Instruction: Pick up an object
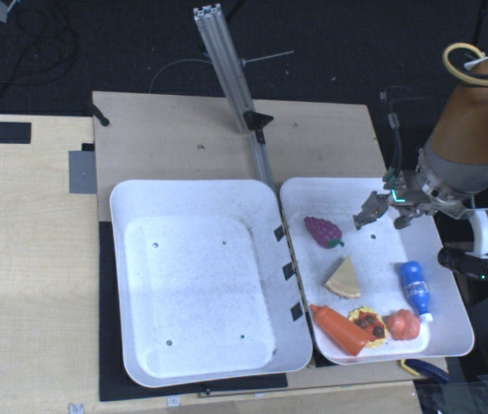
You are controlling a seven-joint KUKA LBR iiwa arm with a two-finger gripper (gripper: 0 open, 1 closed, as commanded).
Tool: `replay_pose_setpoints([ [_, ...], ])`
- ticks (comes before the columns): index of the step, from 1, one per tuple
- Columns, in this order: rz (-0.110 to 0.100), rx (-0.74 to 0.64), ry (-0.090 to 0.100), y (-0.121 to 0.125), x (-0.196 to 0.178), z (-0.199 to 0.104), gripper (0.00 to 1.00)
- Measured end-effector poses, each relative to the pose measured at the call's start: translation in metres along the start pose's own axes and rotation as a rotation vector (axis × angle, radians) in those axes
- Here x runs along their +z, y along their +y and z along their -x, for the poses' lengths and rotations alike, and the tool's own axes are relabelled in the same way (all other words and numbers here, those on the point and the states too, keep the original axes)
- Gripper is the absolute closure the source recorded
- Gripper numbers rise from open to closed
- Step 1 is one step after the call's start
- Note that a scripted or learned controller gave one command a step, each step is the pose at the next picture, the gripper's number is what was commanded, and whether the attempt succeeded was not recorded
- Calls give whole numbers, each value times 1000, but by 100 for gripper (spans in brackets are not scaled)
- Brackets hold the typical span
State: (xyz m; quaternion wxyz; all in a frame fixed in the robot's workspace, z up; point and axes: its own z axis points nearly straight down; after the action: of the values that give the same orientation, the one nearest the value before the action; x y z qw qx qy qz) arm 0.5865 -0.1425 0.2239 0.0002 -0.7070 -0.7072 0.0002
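The camera looks down on a bench [227,136] with two white bins side by side. I take the right bin [451,339] as the landmark for everything else.

The arm [464,136] comes in from the right, its orange band above the bin's far right corner. Its gripper [386,211] hangs over the far part of the right bin, above bare white floor. The two dark fingers [367,211] are spread apart, with nothing between them.

Inside the right bin lie the toys. A purple bunch of grapes [322,230] sits near the bin's left wall, just to the near-left of the gripper. A tan wedge [344,279] lies near the bin's middle. A blue bottle [414,288] lies along the right side. At the near edge, an orange carrot [340,329] rests by the near left corner, a small yellow and red piece [367,323] touches it, and a red lump [403,324] sits just right of that piece.

The left bin [132,231] adjoins the right bin's left wall, joined by black clips [288,270]. A grey metal bar [227,67] slants away from the right bin's far left corner.
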Motion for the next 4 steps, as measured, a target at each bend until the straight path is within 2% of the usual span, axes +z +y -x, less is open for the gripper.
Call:
replay_pose_setpoints([
  [1, 0, 0, 0, 0, 0, 0, 0],
  [2, -4, -1, 1, -3, 43, 1, 0],
  [3, -6, 0, 1, -3, 106, 2, 0],
  [4, -1, 0, 0, -4, 134, 2, 0],
])
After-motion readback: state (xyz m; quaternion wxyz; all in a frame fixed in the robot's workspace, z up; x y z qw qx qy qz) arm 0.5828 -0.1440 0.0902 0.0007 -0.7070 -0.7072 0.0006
